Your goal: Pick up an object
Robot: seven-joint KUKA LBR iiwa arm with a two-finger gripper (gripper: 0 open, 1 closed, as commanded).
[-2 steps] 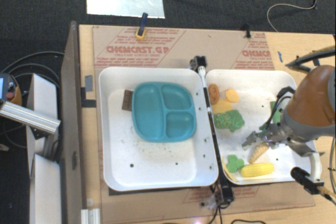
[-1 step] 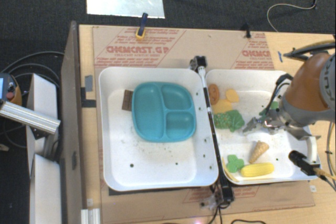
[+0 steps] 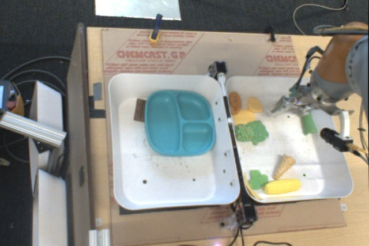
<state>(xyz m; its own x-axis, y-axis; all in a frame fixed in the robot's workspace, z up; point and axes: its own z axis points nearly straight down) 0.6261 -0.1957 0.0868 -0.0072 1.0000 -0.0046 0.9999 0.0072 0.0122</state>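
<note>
2 bins (image 3: 124,141), 1 plate (image 3: 179,124), approx 8 toy foods (image 3: 252,132).

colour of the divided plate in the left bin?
Teal blue, plain, no pattern. The divided plate shows clearly in the camera view, lying in the left bin.

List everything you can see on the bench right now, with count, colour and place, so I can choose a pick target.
bins: 2, white, side by side on the bench
divided plate: 1, teal, centre of the left bin
small block: 1, brown, left bin, at the plate's left edge
oval piece: 1, orange-brown, right bin, upper left
round piece: 1, orange, beside the oval piece
broccoli: 1, green, right bin, left of centre
cone: 1, tan, right bin, lower middle
corn cob: 1, yellow, right bin, front edge
green stick: 1, green, right bin, under the gripper
arm: 1, grey and orange, over the right bin
gripper: 1, metal, upper right bin
</note>
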